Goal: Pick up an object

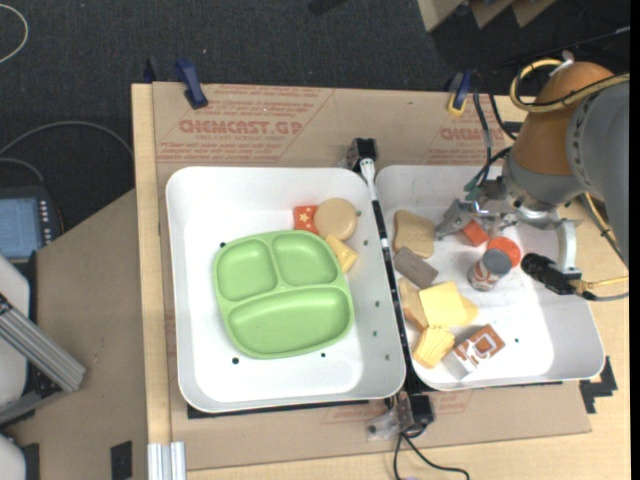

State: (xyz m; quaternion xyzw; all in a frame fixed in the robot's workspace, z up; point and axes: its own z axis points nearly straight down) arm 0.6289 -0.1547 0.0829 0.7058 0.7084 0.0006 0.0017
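My gripper (474, 214) hangs low over the back of the right bin (570, 353), reaching in from the right. Directly under it lies a small orange piece (476, 234), touching or nearly touching the gripper. A small can with an orange-red top (495, 262) stands just in front of it. To the left are a tan bread slice (412, 233) and a grey-brown block (415, 266). Nearer the front lie a yellow cheese wedge (447, 304), a yellow ridged piece (432, 347) and a small red-and-white box (478, 345).
The left bin (190, 268) holds a green divided plate (283, 293). Behind that plate are a red block (305, 217), a round tan piece (337, 216) and a yellow piece (344, 255). The wall between the bins (385, 268) runs close beside the bread.
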